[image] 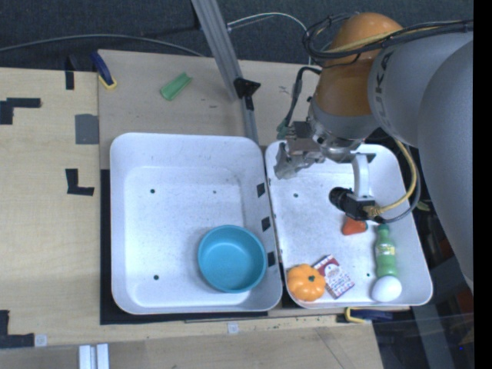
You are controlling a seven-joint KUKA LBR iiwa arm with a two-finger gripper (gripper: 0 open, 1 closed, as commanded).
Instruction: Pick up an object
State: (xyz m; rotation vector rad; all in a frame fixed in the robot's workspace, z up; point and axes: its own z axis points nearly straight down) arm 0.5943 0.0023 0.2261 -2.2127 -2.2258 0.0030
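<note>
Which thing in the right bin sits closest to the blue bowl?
The little orange pumpkin, at the right bin's front left corner, beside the blue bowl in the left bin. The card, bottle and white egg lie farther right.

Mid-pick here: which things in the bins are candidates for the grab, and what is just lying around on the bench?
Pick candidates:
- blue bowl, left bin
- orange pumpkin, right bin
- small red-and-white packet
- green bottle
- white egg
- small red piece

Lying about:
- green block on the bench, beyond the bins
- grey pole
</note>
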